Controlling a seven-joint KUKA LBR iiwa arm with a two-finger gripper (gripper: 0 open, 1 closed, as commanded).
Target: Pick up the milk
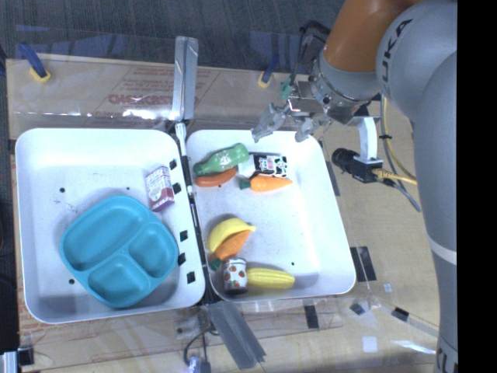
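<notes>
A: Tan desk [373, 239] underneath, carrying two white bins side by side. Nearest the lower edge of the frame?

B: Lower end of the right bin [332, 208]: a small can [234, 277] touching a corn cob [268, 278]. Just above them, a banana [231, 228] lying on something orange. Lower left, in the left bin [31, 208], a blue divided tray [116, 259].

A: Further up?

B: Maroon carton [158, 187] near the left bin's right wall. Then, in the upper part of the right bin, a carrot [268, 183] and a green bottle [223, 160] tilted over another orange piece. Between bottle and carrot, what looks like the milk [269, 164]: a small black-and-white box, touching or nearly touching both.

A: And the jaws?

B: Farthest back, upper centre-right of the frame, hanging over the top rim of the right bin, just above the milk in the picture. Spread apart, nothing between them.

A: Which step, then?

B: Approach, judging by that. No grasp yet.

A: Next move?

B: Calls for a small shift toward the frame's lower left, then a descent straight over the milk and a close across the box's narrow sides. Tight going: could easily catch bottle or carrot instead.
</notes>
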